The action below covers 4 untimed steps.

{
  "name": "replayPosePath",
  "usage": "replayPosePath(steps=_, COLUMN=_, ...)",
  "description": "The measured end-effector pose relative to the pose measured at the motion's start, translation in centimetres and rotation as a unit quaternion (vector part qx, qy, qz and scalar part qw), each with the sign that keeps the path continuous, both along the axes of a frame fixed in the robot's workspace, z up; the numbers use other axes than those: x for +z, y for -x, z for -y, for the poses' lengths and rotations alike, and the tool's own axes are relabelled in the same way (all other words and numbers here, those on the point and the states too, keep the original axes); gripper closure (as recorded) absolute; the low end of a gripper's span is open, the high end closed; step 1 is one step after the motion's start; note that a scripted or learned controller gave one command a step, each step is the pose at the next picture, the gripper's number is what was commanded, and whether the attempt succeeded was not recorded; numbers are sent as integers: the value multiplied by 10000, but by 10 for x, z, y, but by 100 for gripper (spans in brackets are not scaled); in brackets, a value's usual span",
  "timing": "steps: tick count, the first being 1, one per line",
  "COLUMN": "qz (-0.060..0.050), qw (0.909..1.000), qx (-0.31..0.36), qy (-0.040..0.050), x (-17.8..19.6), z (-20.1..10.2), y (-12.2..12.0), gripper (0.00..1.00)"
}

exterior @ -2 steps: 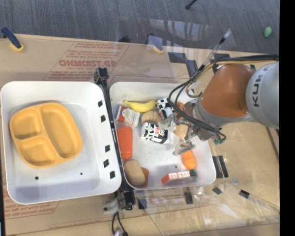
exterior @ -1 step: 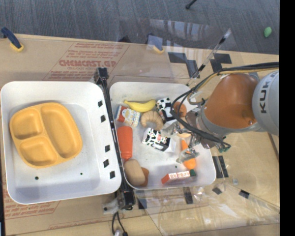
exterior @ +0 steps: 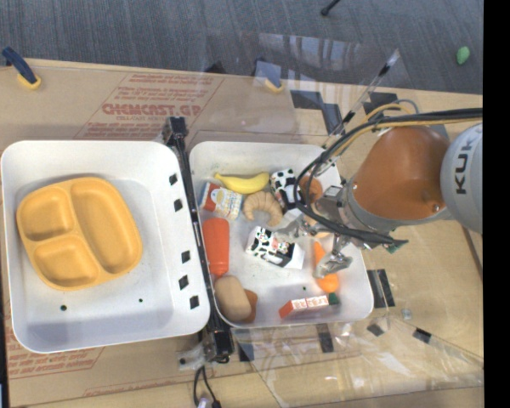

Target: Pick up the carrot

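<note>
Carrot [exterior: 326, 270], a small, light, stiff plastic toy likely to be slick, is lying at the right bin's [exterior: 238, 150] right side beneath the hand [exterior: 338, 253], whose grip I cannot tell, and is best pinched across its orange middle.

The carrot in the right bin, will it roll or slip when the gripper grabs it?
The carrot looks like smooth toy plastic, so probably stiff, light and somewhat slippery. Its tapered round shape could roll if nudged. It lies near the bin wall, under the gripper, which may limit rolling.
</note>
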State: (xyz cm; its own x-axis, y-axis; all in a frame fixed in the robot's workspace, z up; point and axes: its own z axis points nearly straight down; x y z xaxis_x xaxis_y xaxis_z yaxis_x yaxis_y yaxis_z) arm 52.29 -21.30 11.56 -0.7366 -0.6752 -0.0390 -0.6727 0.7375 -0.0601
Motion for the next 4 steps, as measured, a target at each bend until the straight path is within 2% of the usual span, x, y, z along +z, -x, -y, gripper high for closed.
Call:
replayPosePath(steps=1, qz=-49, qw=9931, qx=1173, qy=59, x=-1, z=-2, y=8, gripper=0)
replayPosePath(steps=2, qz=-84, qw=9766, qx=2147, qy=107, x=-3, z=-3, y=25, gripper=0)
replayPosePath(steps=3, qz=-66, qw=9754, qx=2199, qy=113, x=10, z=-6, y=22, gripper=100)
replayPosePath(steps=4, qz=-334, qw=9326, qx=3593, qy=40, x=-24, z=-4, y=45, gripper=100)
